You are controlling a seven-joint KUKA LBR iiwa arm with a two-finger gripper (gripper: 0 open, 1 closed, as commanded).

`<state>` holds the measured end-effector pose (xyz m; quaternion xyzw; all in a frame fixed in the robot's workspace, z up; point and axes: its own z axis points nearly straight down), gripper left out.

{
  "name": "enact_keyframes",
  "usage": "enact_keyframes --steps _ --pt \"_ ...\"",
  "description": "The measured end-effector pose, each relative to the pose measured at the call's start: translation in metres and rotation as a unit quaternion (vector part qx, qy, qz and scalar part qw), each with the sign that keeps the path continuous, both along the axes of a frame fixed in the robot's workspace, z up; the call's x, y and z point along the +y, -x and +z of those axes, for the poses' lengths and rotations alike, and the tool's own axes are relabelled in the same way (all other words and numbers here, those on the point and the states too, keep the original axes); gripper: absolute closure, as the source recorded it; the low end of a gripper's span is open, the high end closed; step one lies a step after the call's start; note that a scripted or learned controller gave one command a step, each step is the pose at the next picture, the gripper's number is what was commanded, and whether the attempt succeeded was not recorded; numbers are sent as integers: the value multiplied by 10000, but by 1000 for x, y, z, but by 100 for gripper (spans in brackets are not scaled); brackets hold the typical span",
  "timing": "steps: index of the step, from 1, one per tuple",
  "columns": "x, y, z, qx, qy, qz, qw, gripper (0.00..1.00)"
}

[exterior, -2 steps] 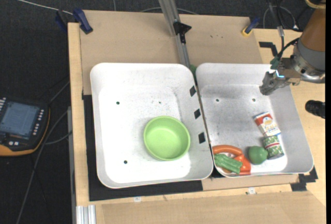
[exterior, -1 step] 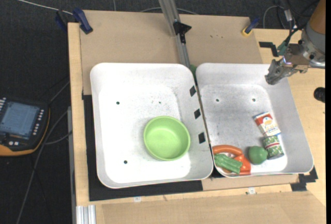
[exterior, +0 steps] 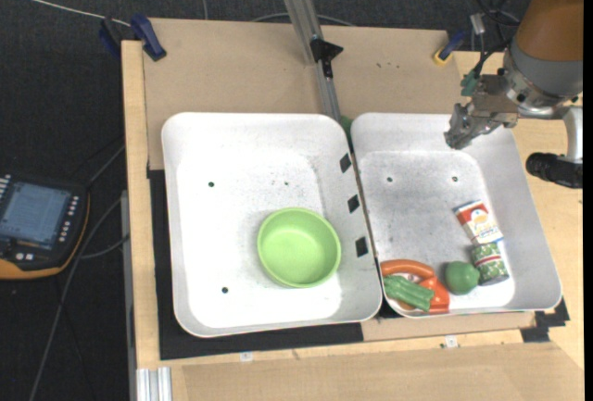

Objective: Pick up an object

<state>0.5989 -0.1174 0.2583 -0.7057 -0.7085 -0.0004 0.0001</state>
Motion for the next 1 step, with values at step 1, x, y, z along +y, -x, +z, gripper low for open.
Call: enact_keyframes --steps 1 --pt "55 -14 -3 0 -3 6 10000 100"
